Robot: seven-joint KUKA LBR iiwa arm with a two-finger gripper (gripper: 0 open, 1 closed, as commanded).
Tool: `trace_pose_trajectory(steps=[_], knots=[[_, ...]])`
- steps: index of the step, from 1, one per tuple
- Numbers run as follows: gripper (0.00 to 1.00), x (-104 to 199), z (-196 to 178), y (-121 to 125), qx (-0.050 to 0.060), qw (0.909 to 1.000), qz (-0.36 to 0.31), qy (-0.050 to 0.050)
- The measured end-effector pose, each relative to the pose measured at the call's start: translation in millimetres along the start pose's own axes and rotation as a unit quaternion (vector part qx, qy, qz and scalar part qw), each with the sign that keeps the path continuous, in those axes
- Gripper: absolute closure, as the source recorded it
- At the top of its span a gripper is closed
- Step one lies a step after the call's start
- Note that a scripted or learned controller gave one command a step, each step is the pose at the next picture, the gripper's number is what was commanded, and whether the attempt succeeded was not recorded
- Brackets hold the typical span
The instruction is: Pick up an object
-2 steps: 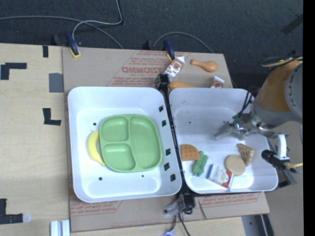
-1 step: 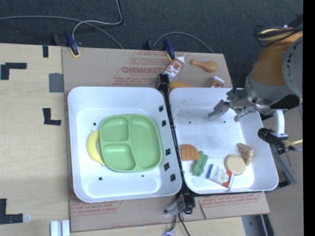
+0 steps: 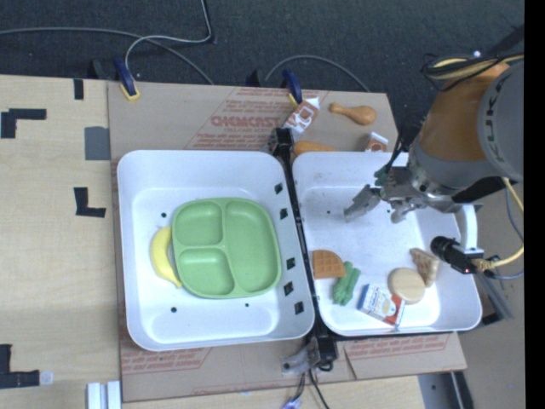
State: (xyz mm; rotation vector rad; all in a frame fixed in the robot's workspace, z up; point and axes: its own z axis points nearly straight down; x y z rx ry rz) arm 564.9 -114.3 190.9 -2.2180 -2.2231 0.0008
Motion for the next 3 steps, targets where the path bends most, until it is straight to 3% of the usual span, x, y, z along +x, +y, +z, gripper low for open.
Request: trace_pose_trajectory(steps=[1,2,3], knots=[[0.00,31.1,7.1,-36.4,0.000,1.0000,0.000,0.000],[0.00,10.5,103.6,-81.2,0.000,1.0000,0.001,0.000],[1.00,9.8,93.7,-80.2,-0.001,1.0000,0.002,-0.001]])
